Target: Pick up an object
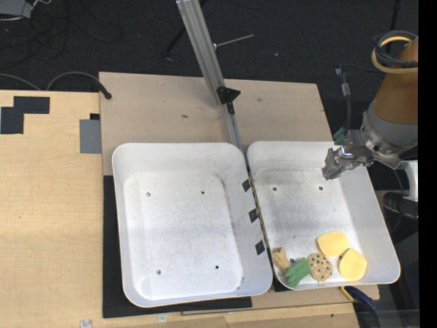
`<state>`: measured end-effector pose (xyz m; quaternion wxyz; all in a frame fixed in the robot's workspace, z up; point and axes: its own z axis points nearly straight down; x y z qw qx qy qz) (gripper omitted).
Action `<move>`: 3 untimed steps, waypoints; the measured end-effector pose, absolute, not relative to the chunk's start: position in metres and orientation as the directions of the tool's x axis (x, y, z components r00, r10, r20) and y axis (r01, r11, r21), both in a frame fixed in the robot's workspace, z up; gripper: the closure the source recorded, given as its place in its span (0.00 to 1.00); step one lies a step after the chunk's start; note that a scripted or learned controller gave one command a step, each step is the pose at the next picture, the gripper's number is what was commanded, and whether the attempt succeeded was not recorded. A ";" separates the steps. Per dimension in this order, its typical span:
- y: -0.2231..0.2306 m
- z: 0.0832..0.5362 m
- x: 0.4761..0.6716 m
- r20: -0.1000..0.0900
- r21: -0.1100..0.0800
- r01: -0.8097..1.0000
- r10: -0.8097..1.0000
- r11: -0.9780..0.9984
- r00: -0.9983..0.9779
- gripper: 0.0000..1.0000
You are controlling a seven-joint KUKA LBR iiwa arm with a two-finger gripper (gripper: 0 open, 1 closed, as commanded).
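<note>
Here the hand (334,164) is hovering over the upper right part of the right bin (300,190), and whether it is open or closed I cannot tell. The objects are lying well apart from it along the bin's near edge: two yellow pieces (333,243), a speckled cookie (319,266), a green item (298,272) and a tan bit (280,258).
</note>
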<state>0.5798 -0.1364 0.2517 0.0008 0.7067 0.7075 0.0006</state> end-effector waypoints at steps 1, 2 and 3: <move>-0.088 0.256 0.569 0.003 -0.003 1.000 1.000 0.004 -0.004 1.00; -0.044 0.241 0.550 0.002 -0.006 1.000 1.000 0.003 -0.003 1.00; 0.004 0.242 0.529 0.002 -0.006 1.000 1.000 0.003 -0.003 1.00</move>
